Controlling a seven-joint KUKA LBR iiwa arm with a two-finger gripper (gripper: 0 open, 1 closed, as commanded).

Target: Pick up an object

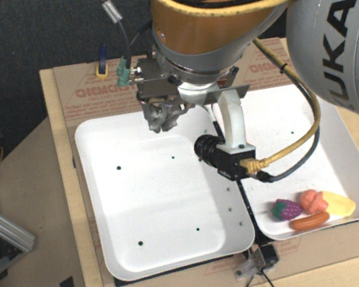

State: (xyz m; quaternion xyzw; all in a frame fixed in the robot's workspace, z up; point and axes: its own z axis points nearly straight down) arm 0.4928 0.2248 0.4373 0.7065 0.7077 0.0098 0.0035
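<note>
Grey arm casing (337, 45) is showing the letters "UKA". Red, unreadable print is running across the cardboard (84, 101) under both bins. Toy grapes (286, 209), a sausage (308, 222), a pink piece (313, 200) and a yellow piece (340, 204) are lying in the right bin (343, 146). Whether the hand (160, 119), hanging over the left bin (105, 186), is open or closed, I cannot tell.

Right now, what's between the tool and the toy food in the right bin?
Camera view: the bins' shared rim, a black fitting with its yellow hose, then bare floor before the toy food; tool above left bin.
</note>
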